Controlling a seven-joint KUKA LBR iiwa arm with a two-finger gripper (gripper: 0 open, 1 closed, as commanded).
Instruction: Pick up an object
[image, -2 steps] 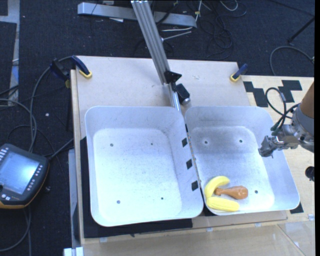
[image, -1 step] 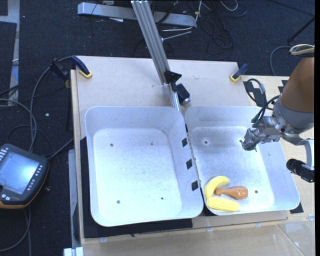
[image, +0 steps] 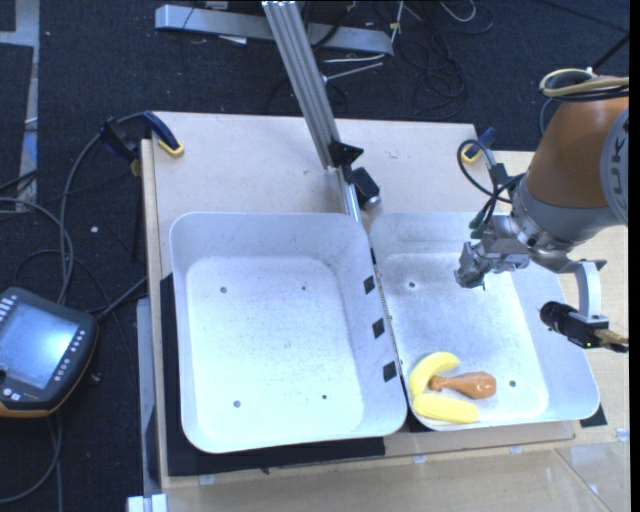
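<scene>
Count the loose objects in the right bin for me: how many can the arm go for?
2, both near its front edge: a yellow banana curving toward the divider, and an orange-brown drumstick-shaped item touching it. Nothing looks hidden.

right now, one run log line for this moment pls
gripper: over right bin, nothing seen held | banana and orange drumstick toy: touching, near corner

The arm (image: 585, 150) is cut off by the right edge. The brown toy (image: 467, 384) hides part of the banana (image: 436, 371). The handheld screen (image: 40, 350) runs off the left edge.
</scene>
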